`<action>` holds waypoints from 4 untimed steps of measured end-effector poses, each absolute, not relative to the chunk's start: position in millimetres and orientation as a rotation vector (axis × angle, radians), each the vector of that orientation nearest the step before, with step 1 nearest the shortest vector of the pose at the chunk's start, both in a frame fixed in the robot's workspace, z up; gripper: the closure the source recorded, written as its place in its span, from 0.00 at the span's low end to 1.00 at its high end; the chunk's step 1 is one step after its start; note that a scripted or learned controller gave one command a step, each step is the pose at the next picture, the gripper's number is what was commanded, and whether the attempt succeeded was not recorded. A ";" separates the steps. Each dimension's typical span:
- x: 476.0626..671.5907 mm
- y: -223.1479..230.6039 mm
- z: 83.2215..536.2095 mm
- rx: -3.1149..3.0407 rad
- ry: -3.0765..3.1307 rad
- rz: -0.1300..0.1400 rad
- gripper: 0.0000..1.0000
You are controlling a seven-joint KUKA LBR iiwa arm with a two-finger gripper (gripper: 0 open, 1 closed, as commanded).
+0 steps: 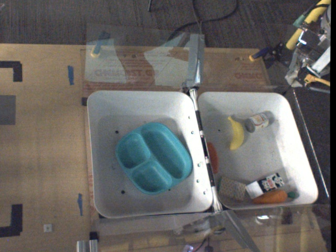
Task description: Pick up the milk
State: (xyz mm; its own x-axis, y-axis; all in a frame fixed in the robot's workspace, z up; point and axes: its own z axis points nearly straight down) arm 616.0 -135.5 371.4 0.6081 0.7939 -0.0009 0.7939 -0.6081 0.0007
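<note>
Two bins, seven things between them.

The left bin holds one teal divided plate. The right bin holds six: one banana, one small grey can, one milk carton, one carrot, one red-orange piece by the near wall, one tan scrubby lump.

All I can see of my arm is pale grey metal housing, with yellow and green cable pieces and dark fittings, too blurred for markings.
</note>
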 end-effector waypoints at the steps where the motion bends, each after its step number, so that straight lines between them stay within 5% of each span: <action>1: 646.8 -181.7 436.0 2.647 1.686 0.000 1.00; 2: 668.1 -205.5 435.5 2.904 1.195 0.001 1.00; 4: 671.8 -196.0 457.2 2.891 1.217 0.002 1.00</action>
State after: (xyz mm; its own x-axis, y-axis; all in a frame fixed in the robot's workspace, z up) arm 671.8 -196.0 457.2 0.6990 0.7151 -0.0005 0.7151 -0.6990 0.0052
